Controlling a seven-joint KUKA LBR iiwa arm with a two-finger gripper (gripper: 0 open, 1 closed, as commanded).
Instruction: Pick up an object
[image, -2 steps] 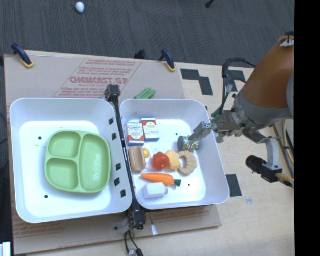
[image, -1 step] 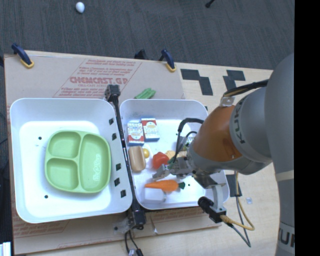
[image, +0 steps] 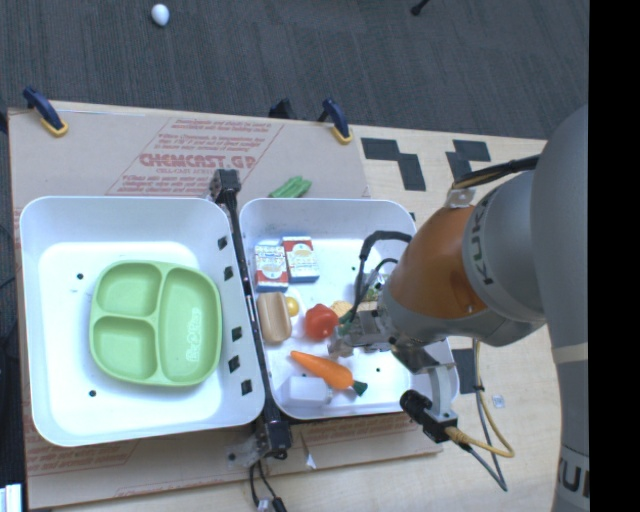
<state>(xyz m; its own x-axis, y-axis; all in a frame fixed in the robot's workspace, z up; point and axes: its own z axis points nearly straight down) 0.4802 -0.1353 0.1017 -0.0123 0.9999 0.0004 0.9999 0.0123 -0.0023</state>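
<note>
In the right bin (image: 395, 213), nearest the camera at about six o'clock, a carrot (image: 324, 369) lies with its long axis running from ten o'clock at the tip to four o'clock at the green stem end. The gripper (image: 352, 335) sits just beside it, so the carrot lies roughly at seven o'clock from the tool, very near, its length slanting across the line of approach. Whether the tool is spread or closed, or has hold of anything, cannot be told: the orange-banded wrist covers it. Just past, at ten o'clock from the gripper, a red tomato (image: 320, 320) sits close, with a bread roll (image: 273, 315) farther toward nine o'clock and two small cartons (image: 285, 262) toward eleven o'clock. The arm (image: 500, 260) comes in from three o'clock, wrist bent down over the bin's middle. Farthest left, a green divided plate (image: 156, 323) rests in the left bin (image: 40, 410).
</note>
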